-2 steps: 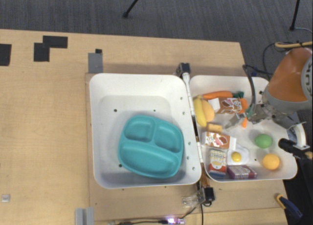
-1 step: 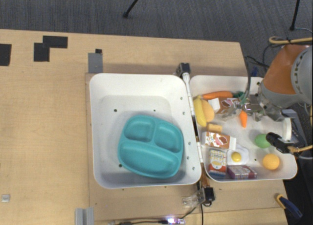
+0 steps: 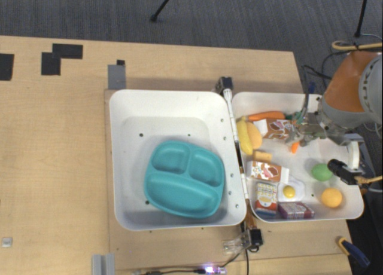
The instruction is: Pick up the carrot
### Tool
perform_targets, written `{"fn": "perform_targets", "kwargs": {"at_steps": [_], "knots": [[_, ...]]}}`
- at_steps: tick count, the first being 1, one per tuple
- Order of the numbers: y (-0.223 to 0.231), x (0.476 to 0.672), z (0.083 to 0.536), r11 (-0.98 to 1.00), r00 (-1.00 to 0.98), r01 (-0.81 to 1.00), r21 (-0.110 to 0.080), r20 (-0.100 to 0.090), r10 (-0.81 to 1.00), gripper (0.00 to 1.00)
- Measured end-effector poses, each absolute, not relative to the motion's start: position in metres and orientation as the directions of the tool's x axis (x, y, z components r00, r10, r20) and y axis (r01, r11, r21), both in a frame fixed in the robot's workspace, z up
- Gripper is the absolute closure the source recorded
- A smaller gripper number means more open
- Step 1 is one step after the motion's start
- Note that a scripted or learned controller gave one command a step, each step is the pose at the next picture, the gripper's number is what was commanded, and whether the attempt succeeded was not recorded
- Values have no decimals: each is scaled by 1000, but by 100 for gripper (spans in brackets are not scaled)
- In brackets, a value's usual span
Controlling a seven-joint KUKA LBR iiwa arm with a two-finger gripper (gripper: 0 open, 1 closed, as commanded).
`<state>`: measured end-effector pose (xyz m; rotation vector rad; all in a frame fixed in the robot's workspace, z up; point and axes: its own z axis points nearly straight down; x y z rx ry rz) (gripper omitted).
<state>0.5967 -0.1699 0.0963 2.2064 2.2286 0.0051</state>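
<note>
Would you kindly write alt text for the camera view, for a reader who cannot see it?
A grey robot arm with an orange band reaches from the right into the right white bin, its pincer low near a carrot among a banana, small cartons and round toy fruits. The left white bin holds a teal divided plate.

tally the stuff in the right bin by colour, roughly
Right bin, as far as the view lets me tell:
orange: 2, the carrot and a round fruit
yellow: 2, the banana and a small round piece
green: 1, a round fruit
printed packets or boxes: 4
total: 9
</note>
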Motion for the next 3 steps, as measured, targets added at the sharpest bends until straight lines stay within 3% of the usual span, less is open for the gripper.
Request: {"fn": "perform_targets", "kwargs": {"at_steps": [1,2,3], "knots": [[-105,607,164,-53,53,999,5,1,999,100],[-106,606,163,-54,54,999,3,0,999,0],[-196,597,121,-143,143,990,1,-1,990,0]]}}
